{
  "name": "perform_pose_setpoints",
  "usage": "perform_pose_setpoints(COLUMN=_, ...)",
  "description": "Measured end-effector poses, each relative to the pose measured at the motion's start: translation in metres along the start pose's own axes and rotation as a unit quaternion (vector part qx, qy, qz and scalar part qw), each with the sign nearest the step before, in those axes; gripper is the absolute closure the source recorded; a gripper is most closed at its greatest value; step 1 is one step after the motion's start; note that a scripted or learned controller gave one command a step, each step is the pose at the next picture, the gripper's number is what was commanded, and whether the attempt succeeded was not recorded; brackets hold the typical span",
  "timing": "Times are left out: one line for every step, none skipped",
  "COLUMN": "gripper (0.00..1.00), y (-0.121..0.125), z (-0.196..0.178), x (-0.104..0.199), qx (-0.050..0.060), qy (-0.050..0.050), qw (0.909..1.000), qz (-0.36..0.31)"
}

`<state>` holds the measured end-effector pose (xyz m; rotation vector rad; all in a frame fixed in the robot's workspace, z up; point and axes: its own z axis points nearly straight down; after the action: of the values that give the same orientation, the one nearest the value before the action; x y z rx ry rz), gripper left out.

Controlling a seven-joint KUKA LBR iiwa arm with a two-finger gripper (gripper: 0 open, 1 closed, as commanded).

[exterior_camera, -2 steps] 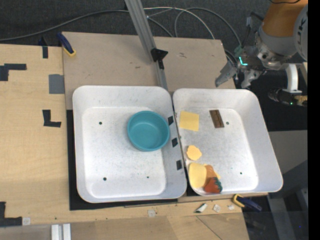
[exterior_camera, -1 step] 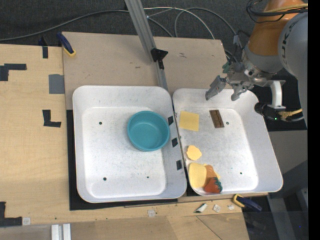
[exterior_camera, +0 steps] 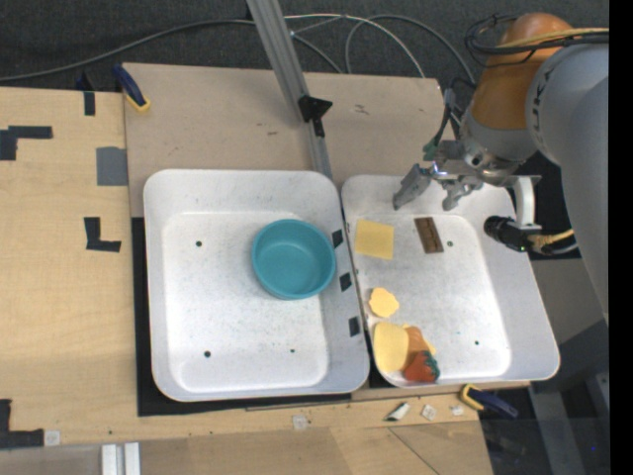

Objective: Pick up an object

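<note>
Five small objects lie in the right bin (exterior_camera: 514, 359), and any of them could serve as the thing to pick up. Nearest the gripper (exterior_camera: 431, 194) is one small brown block (exterior_camera: 427, 235), a thin bar whose long axis runs roughly up and down the view, its upper end leaning slightly left, toward the bin's far rim. Just to its left sits one pale yellow square piece (exterior_camera: 375, 238), lying flat with its edges nearly square to the bin walls. Lower down, near the bin's left wall, rests one small yellow rounded piece (exterior_camera: 383, 303). Below that, at the bin's near left corner, one larger yellow piece (exterior_camera: 390, 346) lies with its long axis running up and down the view, and one orange and red item (exterior_camera: 421, 360) touches its right side.

The gripper hovers over the far edge of the right bin, above the brown block and apart from it. Its two fingers are spread open, splayed left and right, with nothing between them.

The left bin (exterior_camera: 178, 295) holds one teal bowl (exterior_camera: 293, 257), upright, close to the bin's right wall. The two bins sit side by side, touching along their inner rims.
</note>
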<state>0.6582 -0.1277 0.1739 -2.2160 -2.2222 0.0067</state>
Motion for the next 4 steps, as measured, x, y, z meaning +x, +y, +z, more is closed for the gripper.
perform_pose_setpoints(gripper=0.0, y=-0.001, z=0.065, x=0.001, qx=0.002, qy=0.0, qw=1.0, qz=0.0)
perform_pose_setpoints(gripper=1.0, y=0.001, z=0.051, x=0.001, qx=-0.002, qy=0.0, qw=1.0, qz=-0.001)
perform_pose_setpoints(gripper=1.0, y=0.005, z=-0.011, x=0.007, qx=-0.005, qy=0.0, qw=1.0, qz=0.0)
perform_pose_setpoints(gripper=1.0, y=0.0, z=-0.056, x=0.007, qx=-0.005, qy=0.0, qw=1.0, qz=0.001)
